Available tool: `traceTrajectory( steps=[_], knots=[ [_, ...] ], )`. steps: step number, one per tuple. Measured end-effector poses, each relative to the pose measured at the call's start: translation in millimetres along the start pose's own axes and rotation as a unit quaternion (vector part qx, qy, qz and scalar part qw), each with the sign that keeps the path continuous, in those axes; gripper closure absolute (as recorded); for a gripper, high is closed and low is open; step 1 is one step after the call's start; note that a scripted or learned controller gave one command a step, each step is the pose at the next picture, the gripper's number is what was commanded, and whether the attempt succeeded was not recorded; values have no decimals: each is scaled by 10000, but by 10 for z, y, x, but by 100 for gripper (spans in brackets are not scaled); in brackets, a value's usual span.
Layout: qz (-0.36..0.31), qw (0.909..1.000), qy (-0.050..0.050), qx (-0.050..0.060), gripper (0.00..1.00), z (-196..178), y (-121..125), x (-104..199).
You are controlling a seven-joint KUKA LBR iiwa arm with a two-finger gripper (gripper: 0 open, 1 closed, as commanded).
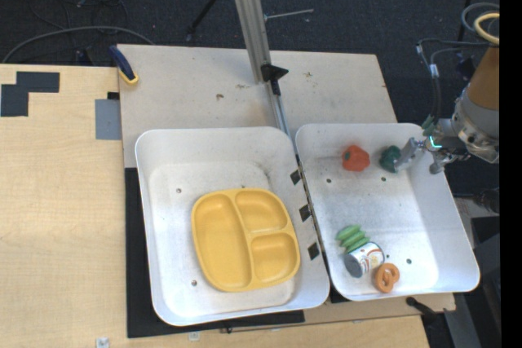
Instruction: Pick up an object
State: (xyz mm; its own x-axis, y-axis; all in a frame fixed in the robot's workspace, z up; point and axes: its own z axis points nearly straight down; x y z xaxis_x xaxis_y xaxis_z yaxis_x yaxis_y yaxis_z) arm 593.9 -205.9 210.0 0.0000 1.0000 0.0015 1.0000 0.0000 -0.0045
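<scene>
Tomato [355, 159] in right bin [444, 208]; tray [245, 239] in left bin [163, 175].

Bins [163, 175] lower centre: white plastic, matt, scuffed with grey specks. Divided tray [245, 239]: yellow plastic, smooth, faint sheen. Post [251, 20] top centre: ribbed bare metal. Panel [49, 208] at left: pale wood-grain, matt.
</scene>
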Motion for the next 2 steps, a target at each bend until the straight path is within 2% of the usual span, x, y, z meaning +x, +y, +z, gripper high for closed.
traceTrajectory(
  steps=[1,2],
  knots=[
    [-1,10000,-3,-10,0,-9,5,-1],
    [-2,10000,-2,10,0,456,62,-32]
  ],
)
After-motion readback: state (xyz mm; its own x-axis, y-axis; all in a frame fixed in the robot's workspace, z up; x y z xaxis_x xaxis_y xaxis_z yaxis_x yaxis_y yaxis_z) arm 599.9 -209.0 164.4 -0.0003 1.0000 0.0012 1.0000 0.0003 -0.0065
